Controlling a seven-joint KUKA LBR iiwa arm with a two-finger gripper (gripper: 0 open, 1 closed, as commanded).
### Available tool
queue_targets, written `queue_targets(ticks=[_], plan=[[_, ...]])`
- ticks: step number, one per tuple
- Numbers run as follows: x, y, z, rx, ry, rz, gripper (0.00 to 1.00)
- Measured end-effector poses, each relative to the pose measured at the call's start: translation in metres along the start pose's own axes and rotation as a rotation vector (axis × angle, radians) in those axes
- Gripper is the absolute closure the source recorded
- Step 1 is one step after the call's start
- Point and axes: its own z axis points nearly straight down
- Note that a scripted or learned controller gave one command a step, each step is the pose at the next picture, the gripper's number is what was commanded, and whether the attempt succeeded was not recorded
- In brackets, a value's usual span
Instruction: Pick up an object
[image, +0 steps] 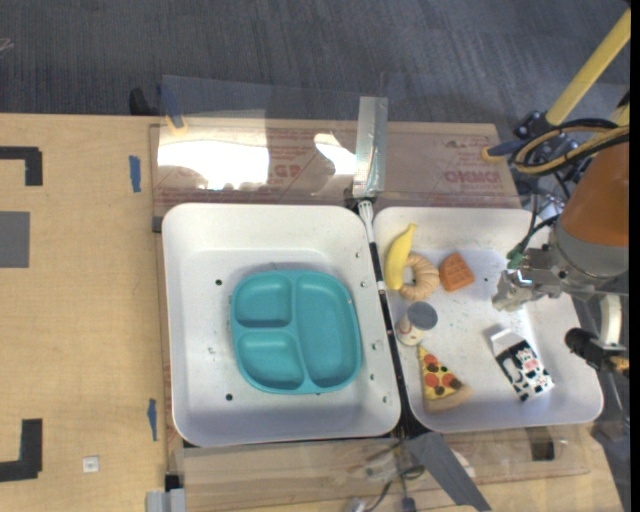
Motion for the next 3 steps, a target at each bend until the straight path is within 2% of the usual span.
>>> queue_targets(ticks=[1,2,3], plan=[[0.0,0.0,0.001,0.002,0.001,0.0,0.0],[0.067,0.054,0.042,-0.006,0.0,-0.061,0.0],[0.086,-0.031,-0.057,-0.001,0.002,-0.252,0.0]])
